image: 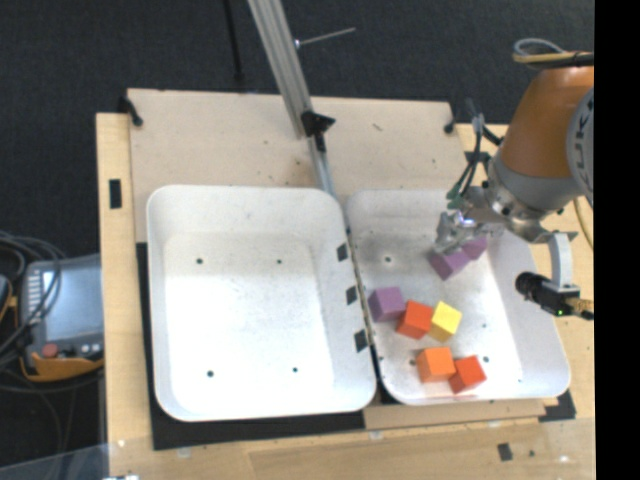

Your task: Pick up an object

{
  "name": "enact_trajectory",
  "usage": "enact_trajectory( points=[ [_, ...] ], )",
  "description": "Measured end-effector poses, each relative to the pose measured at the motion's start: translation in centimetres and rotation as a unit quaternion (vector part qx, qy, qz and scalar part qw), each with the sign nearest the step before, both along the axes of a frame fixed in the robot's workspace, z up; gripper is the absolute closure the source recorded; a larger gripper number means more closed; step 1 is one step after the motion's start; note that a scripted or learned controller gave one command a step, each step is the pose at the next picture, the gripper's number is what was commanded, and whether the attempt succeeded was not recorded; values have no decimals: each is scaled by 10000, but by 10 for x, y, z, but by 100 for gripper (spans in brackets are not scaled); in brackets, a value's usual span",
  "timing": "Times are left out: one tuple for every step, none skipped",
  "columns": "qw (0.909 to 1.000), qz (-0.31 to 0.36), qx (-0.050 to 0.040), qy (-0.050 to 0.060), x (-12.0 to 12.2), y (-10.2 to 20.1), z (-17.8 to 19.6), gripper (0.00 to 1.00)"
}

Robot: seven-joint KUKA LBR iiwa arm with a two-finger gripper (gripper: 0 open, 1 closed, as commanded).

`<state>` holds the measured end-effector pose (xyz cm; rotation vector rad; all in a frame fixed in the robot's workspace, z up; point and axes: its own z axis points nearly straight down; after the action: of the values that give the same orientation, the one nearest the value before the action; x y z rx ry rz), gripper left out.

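**A:** What does the overhead camera show?

**B:** A pale wooden bench (pixel 250 138) carrying two shallow white bins with rounded corners, side by side. Their plastic looks matte and faintly speckled. The left bin (pixel 180 228) shows small dark dots on its floor. The right bin (pixel 530 363) holds the blocks.

**A:** How many blocks?

**B:** Six, all small, cube-like and matte. Two are purple, three are orange to orange-red, one is yellow. One purple block (pixel 386 302) lies near the bin's left wall. Just beside it sits an orange block (pixel 415 319), touching the yellow block (pixel 446 319). Nearer the front edge, a second orange block (pixel 435 364) touches a redder one (pixel 467 373).

**A:** And the sixth?

**B:** The other purple block (pixel 455 259) is tilted, in the upper middle of the right bin, directly under the gripper (pixel 458 230).

**A:** Is the gripper holding it?

**B:** The metal fingers sit at the block's top, but I cannot tell whether they pinch it (the wrist hides the fingertips). The arm (pixel 545 128) is smooth, orange above grey, entering from the right.

**A:** Anything else?

**B:** One ribbed aluminium post (pixel 280 48) slants across the bench.
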<state>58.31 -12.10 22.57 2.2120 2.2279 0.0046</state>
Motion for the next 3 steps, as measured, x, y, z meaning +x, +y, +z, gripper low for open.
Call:
enact_trajectory(
  points=[
    [10000,0,2,4,12,45,2,100],
    [10000,-4,2,17,13,96,-6,100],
    [10000,-4,-1,14,17,141,-10,100]
  ],
)
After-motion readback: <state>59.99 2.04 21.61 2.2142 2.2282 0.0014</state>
